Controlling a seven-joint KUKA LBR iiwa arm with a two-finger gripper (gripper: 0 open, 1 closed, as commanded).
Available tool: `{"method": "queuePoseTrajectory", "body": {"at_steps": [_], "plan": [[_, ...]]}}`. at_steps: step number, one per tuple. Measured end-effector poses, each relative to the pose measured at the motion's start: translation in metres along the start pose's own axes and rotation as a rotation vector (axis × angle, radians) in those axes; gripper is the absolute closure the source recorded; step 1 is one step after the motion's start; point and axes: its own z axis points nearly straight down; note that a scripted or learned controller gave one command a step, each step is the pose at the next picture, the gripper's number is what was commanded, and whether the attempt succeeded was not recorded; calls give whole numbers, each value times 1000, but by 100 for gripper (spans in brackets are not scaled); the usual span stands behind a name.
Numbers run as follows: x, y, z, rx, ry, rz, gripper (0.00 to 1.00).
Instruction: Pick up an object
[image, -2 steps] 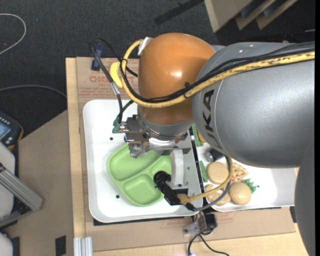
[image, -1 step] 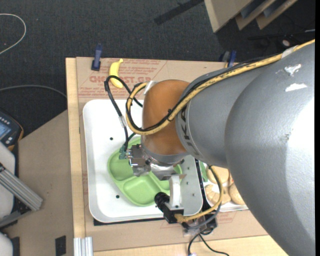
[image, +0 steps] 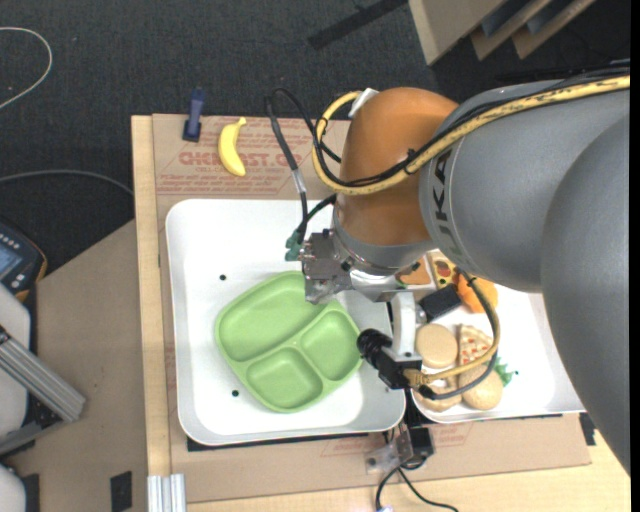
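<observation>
the pincer (image: 318, 280) hangs above the upper edge of a light green three-compartment plastic plate (image: 285, 345) in the left shallow white bin (image: 195, 290); whether it is released or clenched, i cannot tell. a yellow toy banana (image: 233, 147) lies well beyond it, on the tabletop (image: 160, 160).

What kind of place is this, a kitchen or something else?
Probably a robotics lab, not a kitchen: a large grey robot arm reaches over two white bins, the food looks like toys, and the floor is dark carpet.
</observation>
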Motion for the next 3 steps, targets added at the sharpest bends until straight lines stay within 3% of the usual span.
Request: {"method": "queuePoseTrajectory", "body": {"at_steps": [1,2,3], "plan": [[-46,-2,-140,-9,3,-2,100],[46,-9,-76,14,1,-16,100],[-34,46,-138,-4,-1,1,100]]}}
